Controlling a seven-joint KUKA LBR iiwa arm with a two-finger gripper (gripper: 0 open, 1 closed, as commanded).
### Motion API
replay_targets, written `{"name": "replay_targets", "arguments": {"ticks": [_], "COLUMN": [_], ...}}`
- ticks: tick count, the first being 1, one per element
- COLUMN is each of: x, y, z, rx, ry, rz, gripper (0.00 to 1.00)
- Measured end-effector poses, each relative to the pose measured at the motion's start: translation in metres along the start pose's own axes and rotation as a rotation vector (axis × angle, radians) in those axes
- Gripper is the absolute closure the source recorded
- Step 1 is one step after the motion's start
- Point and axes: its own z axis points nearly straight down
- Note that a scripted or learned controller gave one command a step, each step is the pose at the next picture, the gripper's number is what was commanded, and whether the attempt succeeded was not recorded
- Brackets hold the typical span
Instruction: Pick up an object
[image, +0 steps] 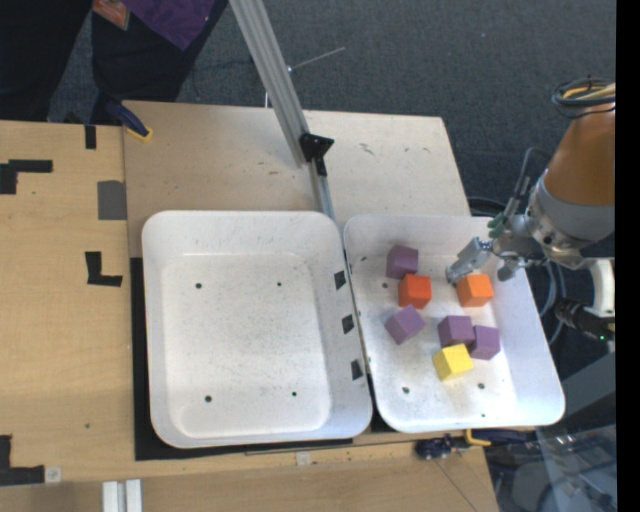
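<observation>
Over the right bin (530, 390), my gripper (478, 262) is hovering just beside an orange cube (476, 290); I cannot tell how my jaws are standing.

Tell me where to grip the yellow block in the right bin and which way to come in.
Take the yellow block by two opposite side faces, coming straight down from above. It lies flat on the floor of the right bin, turned slightly askew, so the gripper should probably rotate to match. The purple block crowds its far side; the near and left sides look freer.
</observation>
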Motion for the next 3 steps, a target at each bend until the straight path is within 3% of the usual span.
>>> {"name": "replay_targets", "arguments": {"ticks": [1,3], "x": [0.000,-0.001], "y": [0.000,0.003], "z": [0.000,0.118], "rx": [0.000,0.006], "ry": [0.000,0.000], "rz": [0.001,0.002], "gripper": [0.00,0.00]}}
